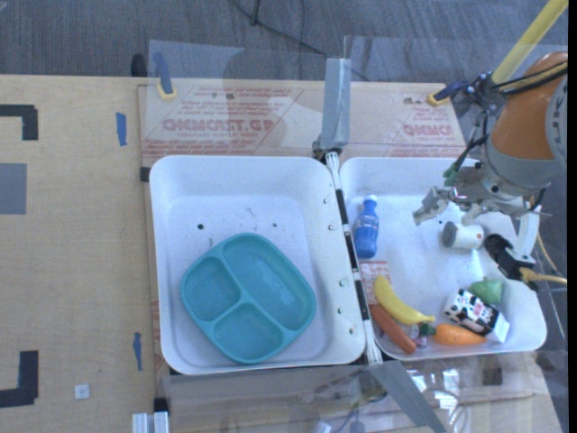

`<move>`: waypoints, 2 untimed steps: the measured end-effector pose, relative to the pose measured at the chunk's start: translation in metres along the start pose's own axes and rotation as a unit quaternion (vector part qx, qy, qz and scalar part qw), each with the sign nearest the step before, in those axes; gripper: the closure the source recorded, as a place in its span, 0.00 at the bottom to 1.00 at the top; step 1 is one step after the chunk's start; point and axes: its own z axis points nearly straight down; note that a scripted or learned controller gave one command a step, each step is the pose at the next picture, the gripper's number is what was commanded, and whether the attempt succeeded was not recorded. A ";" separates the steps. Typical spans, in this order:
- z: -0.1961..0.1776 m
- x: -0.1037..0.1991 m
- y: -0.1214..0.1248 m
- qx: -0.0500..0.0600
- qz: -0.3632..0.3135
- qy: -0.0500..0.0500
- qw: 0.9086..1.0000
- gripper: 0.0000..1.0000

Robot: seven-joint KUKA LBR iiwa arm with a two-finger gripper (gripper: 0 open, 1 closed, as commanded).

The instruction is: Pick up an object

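Plastic blue bottle (pixel 366 228) lies in the right bin (pixel 410 171), beside the divider.
Light, rigid, slick: grip across the body. End effector (pixel 460 219) hovers nearby; finger state cannot be determined.

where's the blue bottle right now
The blue bottle lies in the right bin, close to its left wall by the divider, just above the banana.

red mirrored lettering on the clear panel (pixel 225 115) behind the bins, roughly "chemcast gp"; partly blurred
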 end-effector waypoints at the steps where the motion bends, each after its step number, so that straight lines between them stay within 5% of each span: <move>1: 0.049 -0.008 -0.003 0.001 0.139 0.000 0.990 0.00; 2: 0.039 -0.006 -0.002 0.001 0.136 -0.001 0.991 1.00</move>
